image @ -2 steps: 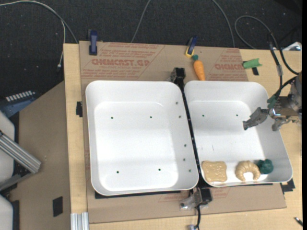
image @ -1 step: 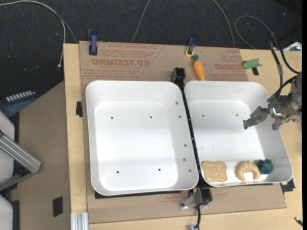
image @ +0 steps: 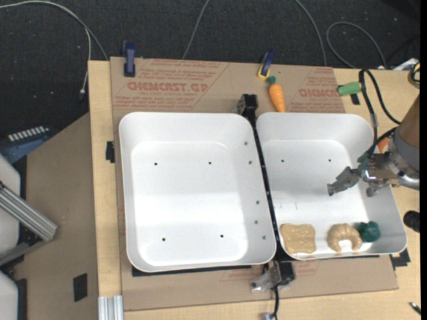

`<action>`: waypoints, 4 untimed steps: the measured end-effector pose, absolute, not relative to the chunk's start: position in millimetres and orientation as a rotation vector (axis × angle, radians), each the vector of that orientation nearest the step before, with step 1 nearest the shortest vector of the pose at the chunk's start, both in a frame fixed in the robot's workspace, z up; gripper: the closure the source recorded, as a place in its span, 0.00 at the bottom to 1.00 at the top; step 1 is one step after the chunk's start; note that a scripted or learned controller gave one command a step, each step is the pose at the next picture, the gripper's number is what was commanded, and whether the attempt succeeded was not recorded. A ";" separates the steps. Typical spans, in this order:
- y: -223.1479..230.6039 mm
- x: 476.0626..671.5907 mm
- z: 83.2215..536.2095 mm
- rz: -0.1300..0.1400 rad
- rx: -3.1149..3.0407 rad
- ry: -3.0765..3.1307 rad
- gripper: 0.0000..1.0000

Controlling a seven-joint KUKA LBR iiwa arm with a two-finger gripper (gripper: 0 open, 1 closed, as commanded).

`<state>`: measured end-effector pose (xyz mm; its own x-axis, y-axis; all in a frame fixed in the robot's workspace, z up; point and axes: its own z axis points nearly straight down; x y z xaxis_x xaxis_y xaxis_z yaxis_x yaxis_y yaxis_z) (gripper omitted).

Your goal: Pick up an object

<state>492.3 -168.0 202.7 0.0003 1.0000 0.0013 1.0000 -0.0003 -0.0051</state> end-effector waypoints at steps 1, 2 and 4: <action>-163.5 486.3 158.2 0.003 -2.219 -2.219 0.00; -172.2 484.4 100.9 0.004 -2.219 -2.218 0.00; -164.6 486.5 173.3 -0.004 -2.223 -2.226 1.00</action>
<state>486.5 -164.6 173.3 -0.0010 1.0000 -0.0011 1.0000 0.0011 0.0050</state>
